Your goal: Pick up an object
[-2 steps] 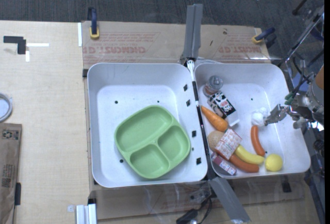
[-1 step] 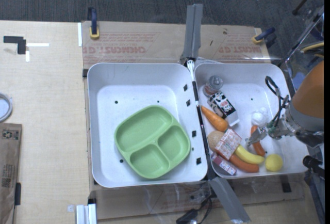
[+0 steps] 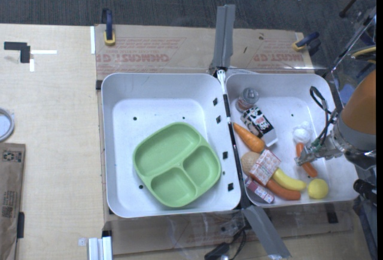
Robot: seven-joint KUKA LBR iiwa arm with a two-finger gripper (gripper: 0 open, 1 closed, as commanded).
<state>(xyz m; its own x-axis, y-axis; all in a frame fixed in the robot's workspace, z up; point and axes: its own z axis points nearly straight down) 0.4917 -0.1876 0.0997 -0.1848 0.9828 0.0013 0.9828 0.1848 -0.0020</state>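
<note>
Tool (image 3: 306,156) low inside the right bin (image 3: 281,86), near that bin's right wall, tip down among the food items. Arm (image 3: 359,127) comes in over the right rim, orange band just above the wrist.

Step in hand, as I judge it: the reach and descent onto a target, the grasp itself not confirmed. Tool tip sits at or on a small orange carrot piece (image 3: 304,160) lying against the right side of the pile; a white round item (image 3: 301,133) lies just beyond it, toward the bin's far wall. Contact looks likely but the view is too small and cluttered to be certain.

Tool state: cannot tell whether it is spread or pressed together; no object clearly seen gripped.

Other candidates in the right bin, relative to the tool: yellow lemon (image 3: 318,189) just nearer the bin's front wall; banana (image 3: 288,180) and a long orange carrot (image 3: 249,138) toward the bin's left wall; black-and-white carton (image 3: 258,122) and a grey can (image 3: 249,97) toward the far left corner.

Left bin (image 3: 119,133) carries a green divided plate (image 3: 176,164). Both bins sit on the counter (image 3: 48,133).

Next move calls for closing squarely on the carrot piece, then lifting straight up clear of the white item and lemon. Risk: the slim piece rolls aside.
</note>
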